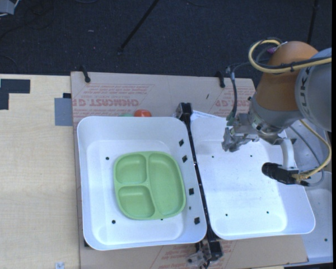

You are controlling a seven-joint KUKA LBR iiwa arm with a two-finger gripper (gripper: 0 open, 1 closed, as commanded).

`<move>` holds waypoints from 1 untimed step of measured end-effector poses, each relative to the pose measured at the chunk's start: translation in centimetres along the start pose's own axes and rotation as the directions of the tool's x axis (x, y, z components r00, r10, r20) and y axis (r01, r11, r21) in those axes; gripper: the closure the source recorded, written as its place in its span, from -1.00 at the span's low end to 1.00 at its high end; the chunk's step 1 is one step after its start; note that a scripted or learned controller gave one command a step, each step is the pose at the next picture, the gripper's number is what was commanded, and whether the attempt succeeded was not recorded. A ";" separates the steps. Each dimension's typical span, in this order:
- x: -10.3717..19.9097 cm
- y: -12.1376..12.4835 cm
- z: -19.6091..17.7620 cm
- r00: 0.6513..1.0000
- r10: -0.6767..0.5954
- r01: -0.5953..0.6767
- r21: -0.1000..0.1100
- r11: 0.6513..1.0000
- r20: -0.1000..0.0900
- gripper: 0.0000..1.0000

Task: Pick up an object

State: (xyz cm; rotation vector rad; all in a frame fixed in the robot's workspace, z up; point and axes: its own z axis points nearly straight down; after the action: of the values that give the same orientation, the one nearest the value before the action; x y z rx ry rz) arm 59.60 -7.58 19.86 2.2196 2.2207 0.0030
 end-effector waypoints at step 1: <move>-0.2 0.0 -2.8 1.000 0.001 -0.001 0.002 1.000 0.000 1.00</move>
State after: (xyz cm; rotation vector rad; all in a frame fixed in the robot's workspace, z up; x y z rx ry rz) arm 59.64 -7.76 22.62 2.2211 2.2208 0.0009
